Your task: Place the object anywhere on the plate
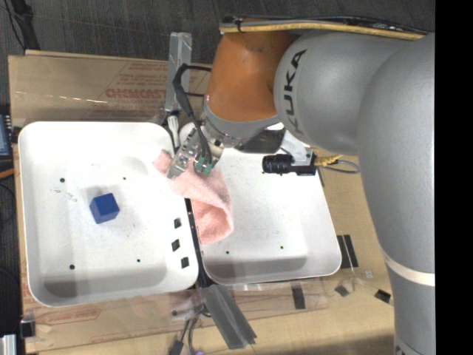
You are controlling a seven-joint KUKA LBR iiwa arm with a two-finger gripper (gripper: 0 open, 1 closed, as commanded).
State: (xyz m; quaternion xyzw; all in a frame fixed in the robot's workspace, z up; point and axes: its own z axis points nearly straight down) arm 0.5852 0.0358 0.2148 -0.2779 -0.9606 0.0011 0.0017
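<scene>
A pink cloth (209, 207) lies crumpled over the wall where the two white bins meet, with most of it on the right bin's side. My gripper (189, 164) hangs right over the cloth's upper left end, touching or nearly touching it. The grey arm with its orange band (244, 72) reaches in from the upper right and hides the back of the right bin (295, 228). A small blue cube (104, 207) sits on the floor of the left bin (44, 168), well to the left of the gripper.
Brown cardboard (89, 80) lies behind the bins. A black cable and connector (284, 165) hang from the arm over the right bin. Strips of black tape (177, 244) mark the left bin's right wall.
</scene>
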